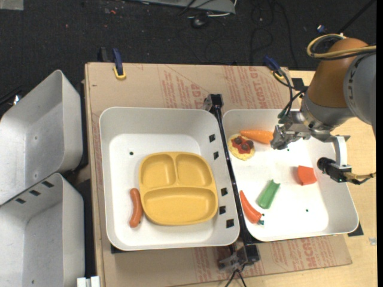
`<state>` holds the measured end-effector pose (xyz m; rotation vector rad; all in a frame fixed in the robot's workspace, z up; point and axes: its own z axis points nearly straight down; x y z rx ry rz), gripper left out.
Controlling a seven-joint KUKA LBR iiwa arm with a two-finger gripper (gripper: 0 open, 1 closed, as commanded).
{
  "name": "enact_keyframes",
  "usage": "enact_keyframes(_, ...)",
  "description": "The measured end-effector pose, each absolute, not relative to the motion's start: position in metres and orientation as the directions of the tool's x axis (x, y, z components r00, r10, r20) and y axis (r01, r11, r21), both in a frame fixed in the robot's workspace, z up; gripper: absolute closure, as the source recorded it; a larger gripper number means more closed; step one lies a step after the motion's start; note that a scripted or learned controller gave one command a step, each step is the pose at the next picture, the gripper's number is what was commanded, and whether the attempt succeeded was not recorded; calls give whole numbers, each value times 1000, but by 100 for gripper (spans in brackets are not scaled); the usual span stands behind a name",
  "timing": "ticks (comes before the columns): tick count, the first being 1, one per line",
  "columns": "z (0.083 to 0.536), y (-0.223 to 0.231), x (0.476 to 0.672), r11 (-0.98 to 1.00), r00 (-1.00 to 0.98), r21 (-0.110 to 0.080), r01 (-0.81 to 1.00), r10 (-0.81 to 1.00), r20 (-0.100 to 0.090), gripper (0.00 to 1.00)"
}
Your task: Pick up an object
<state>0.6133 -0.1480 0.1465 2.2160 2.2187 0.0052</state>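
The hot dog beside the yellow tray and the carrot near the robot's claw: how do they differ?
The hot dog is reddish-brown, blunt-ended and lies lengthwise in the left bin; the carrot is brighter orange, tapers, and lies crosswise in the right bin beside the gripper. Both are slender toy foods.

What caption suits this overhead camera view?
Gripper hovers by a carrot in the right bin; yellow tray in the left.

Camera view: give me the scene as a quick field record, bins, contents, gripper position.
left bin: yellow divided tray, sausage beside its left edge
right bin: carrot, small pizza, orange block, green pickle, red chilli
gripper: over right bin, at the carrot's right end
held: nothing visibly between the fingers
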Motion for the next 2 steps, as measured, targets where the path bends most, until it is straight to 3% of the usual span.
enact_keyframes(1, 209, -148, 621, 3, -3, 9, 1000, 1000, -3, 100)
enact_keyframes(2, 229, -148, 622, 3, -3, 4, 1000, 1000, -1, 100)
